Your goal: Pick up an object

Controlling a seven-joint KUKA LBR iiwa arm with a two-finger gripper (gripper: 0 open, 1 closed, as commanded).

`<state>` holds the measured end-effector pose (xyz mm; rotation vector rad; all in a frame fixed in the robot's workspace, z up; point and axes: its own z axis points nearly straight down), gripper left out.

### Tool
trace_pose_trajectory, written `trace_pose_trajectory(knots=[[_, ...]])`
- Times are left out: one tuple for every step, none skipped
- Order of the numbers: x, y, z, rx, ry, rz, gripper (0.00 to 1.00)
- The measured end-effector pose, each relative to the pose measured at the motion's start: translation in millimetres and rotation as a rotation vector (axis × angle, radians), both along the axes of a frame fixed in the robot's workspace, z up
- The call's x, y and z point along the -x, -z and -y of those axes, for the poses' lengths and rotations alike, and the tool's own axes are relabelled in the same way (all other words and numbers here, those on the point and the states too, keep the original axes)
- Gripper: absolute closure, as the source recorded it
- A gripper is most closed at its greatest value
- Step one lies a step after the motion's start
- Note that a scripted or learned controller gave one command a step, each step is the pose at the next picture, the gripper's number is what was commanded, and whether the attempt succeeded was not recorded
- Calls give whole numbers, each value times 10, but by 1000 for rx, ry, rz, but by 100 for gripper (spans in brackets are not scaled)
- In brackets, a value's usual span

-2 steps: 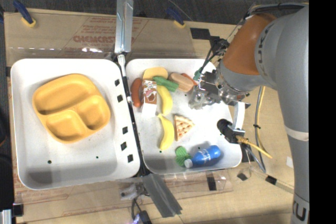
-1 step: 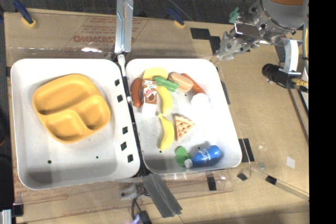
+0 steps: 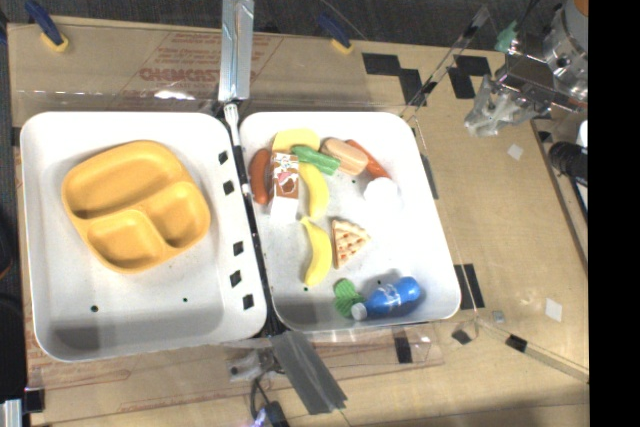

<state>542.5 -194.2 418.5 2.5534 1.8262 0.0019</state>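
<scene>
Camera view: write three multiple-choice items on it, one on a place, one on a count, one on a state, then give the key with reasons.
1. Where does the yellow divided tray lie?
A. in the left bin
B. in the right bin
C. on the bench outside both bins

2. How many compartments does that tray have?
A. one
B. three
C. six

3. Where is the gripper?
A. down among the toys
C. over the tray
B. outside the bins, off the right bin's far right corner

Key: 1 A, it fills the left bin. 2 B, one long and two smaller wells show. 3 B, it hangs over bare bench.
</scene>
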Motion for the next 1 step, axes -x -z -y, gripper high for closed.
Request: trace_pose_trajectory(knots=[[102, 1497, 18, -3, 419, -13, 100]])
